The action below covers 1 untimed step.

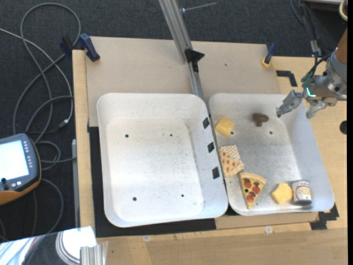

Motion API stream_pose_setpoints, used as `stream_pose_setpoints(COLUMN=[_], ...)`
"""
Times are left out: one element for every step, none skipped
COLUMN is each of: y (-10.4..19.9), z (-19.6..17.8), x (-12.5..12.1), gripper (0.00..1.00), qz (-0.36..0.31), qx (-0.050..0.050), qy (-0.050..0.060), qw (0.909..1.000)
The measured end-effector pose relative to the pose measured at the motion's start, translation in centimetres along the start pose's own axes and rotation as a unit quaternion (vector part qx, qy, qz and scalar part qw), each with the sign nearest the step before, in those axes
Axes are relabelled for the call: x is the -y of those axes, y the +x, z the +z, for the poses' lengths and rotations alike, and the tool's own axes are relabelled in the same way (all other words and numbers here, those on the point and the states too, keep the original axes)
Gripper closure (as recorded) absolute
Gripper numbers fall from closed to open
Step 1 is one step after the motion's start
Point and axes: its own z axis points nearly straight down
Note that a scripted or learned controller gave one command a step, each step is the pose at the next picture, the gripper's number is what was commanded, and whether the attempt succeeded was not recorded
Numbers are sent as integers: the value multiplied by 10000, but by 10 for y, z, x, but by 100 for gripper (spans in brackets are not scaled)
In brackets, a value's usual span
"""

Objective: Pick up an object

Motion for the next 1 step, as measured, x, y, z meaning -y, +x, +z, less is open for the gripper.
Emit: stream_pose_setpoints(y=[0], z=[-2], x=[-1], gripper=[0], qz=[-5], qx=[5], qy=[-20], qw=[10000])
